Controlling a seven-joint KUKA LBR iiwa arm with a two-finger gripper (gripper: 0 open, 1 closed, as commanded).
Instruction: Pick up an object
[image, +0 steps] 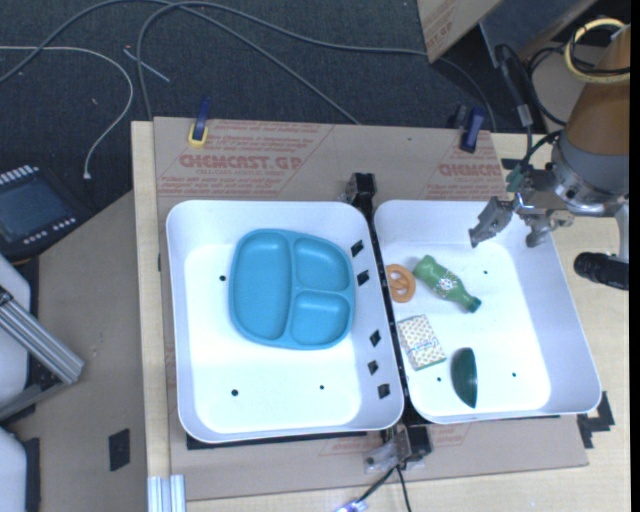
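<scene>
The tool hung with its fingers apart and nothing between them over the far part of the right bin. Below it lay a green bottle, a pretzel, a checkered packet and a dark green scoop. A blue plate sat in the left bin.

Left bin on my counter holds a blue divided plate, lying flat in the upper middle. Cardboard sheet with red print lies under both bins. Blue clamps and grip its far edge. Loose cables trail over dark floor beyond. Dark screen device sits far left.
</scene>
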